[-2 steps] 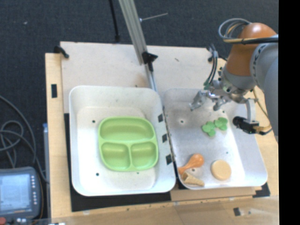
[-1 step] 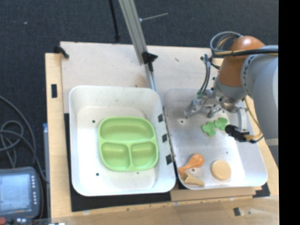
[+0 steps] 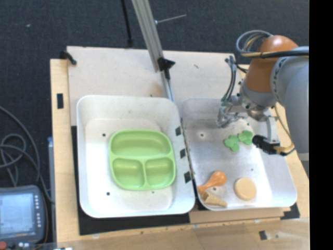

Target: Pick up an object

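- We are looking down on a wooden bench (image 3: 61, 139) that is carrying two shallow white bins side by side, the left bin (image 3: 93, 113) and the right bin (image 3: 200, 113).
- A green divided tray (image 3: 141, 159) is lying flat in the middle of the left bin, with one long compartment at the far side and two smaller ones at the near side.
- The grey arm (image 3: 283, 95), with its orange band, is reaching in from the right, and its gripper (image 3: 225, 117) is hanging over the far part of the right bin.
- We cannot tell whether the fingers are open or closed, and we are seeing nothing between them.
- A green leafy toy (image 3: 238, 140) is lying just in front of the gripper, apart from it.
- Along the near edge of the right bin an orange drumstick-shaped toy (image 3: 213, 181), a cone-shaped piece (image 3: 214, 198) just beside it, and a round tan disc (image 3: 245, 188) are resting.
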`<state>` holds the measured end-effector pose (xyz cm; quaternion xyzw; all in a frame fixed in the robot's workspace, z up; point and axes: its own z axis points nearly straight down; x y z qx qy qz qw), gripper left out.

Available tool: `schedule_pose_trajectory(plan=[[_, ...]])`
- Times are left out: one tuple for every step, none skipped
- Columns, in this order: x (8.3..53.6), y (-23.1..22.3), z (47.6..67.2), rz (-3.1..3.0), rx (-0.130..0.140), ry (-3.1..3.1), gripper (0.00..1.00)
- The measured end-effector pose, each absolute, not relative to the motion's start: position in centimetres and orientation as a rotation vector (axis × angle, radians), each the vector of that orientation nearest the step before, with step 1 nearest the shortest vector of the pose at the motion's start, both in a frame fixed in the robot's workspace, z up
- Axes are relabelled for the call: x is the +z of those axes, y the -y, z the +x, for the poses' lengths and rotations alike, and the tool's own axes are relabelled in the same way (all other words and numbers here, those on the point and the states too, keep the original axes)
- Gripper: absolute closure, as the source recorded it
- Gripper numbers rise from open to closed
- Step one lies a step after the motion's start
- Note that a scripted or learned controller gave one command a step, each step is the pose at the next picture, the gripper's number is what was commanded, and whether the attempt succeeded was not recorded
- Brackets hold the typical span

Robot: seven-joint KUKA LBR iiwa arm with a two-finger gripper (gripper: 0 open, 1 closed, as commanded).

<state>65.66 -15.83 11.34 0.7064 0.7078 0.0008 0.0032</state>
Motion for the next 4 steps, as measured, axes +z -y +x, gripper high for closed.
schedule_pose_trajectory(plan=[[17.8,15.7,66.3,2.212,0.007,-2.22,1.0],[23.2,16.1,67.4,2.211,0.006,-2.22,1.0],[28.3,17.0,68.1,2.207,0.006,-2.224,1.0],[28.7,11.6,67.7,2.214,0.002,-2.227,1.0]])
